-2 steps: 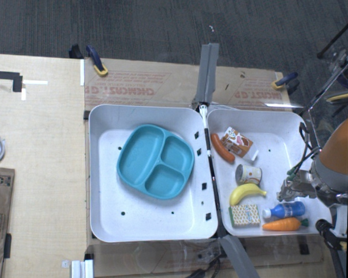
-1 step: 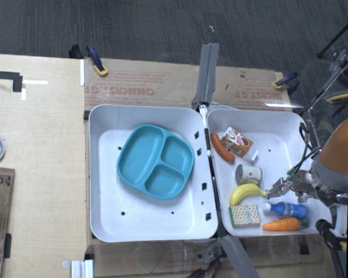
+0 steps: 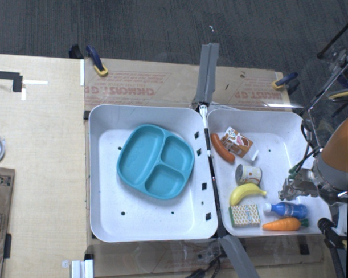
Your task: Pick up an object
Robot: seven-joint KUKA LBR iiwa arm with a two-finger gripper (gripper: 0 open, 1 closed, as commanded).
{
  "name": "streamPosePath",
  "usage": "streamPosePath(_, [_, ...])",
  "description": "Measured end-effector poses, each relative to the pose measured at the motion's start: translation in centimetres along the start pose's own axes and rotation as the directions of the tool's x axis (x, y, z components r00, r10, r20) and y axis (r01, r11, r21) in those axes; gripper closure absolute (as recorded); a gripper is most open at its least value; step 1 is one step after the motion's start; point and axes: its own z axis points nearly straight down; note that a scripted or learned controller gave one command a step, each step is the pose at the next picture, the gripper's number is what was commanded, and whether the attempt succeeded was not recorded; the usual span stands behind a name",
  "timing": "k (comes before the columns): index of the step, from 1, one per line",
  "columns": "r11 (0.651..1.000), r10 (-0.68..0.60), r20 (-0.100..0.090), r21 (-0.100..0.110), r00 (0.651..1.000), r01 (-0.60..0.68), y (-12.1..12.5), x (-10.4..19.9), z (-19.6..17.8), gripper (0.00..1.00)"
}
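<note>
Two bins sat side by side. Gripper [image 3: 290, 190] hovered over right bin [image 3: 277, 133] just above blue bottle [image 3: 288, 210], bottle lying crosswise, cap left; grip state unclear.

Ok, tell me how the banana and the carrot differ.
The banana is yellow and curved; the carrot is orange and straight, tapering to a point. The banana lies near the middle of the right bin, beside the can; the carrot lies along the bin's near edge, just below the blue bottle. The carrot is nearer the hand. Both are long, lie flat, and look about the same length.
</note>
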Motion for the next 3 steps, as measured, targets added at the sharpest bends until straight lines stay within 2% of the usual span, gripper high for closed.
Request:
streamPosePath(1, [1.000, 0.001, 0.000, 0.000, 1.000, -0.001, 0.0, 0.0, 0.0, 0.00])
streamPosePath(2, [0.998, -0.070, 0.001, -0.003, 0.998, 0.070, -0.4, 2.9, -4.0, 0.00])
streamPosePath(3, [0.982, -0.189, 0.000, -0.001, 0.982, 0.189, -0.6, 4.1, 2.6, 0.00])
